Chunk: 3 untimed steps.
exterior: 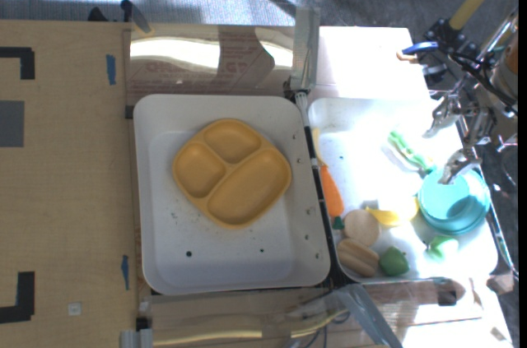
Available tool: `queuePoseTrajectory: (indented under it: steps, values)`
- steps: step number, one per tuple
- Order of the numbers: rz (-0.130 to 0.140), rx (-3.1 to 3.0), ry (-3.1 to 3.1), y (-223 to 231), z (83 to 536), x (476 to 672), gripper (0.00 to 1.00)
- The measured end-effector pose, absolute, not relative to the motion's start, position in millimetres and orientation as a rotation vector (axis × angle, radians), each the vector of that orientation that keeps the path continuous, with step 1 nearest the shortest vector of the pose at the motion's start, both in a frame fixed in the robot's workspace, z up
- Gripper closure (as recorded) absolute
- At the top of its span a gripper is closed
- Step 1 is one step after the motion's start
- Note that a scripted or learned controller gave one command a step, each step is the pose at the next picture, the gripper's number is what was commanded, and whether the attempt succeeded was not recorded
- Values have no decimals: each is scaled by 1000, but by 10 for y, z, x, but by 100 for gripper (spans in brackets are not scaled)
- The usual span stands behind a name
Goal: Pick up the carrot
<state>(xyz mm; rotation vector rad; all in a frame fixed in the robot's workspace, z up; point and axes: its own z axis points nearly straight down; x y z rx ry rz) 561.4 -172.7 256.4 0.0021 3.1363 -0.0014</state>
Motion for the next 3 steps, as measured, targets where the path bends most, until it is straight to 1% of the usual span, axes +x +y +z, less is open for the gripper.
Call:
queuePoseTrajectory:
  steps: [1,2,3]
  values:
    - [-2,9,3136,-1744,966,5062,0]
    - [3,451,3103,-963,935,5612,0]
    - [5,734,3044,-1005,900,5696,0]
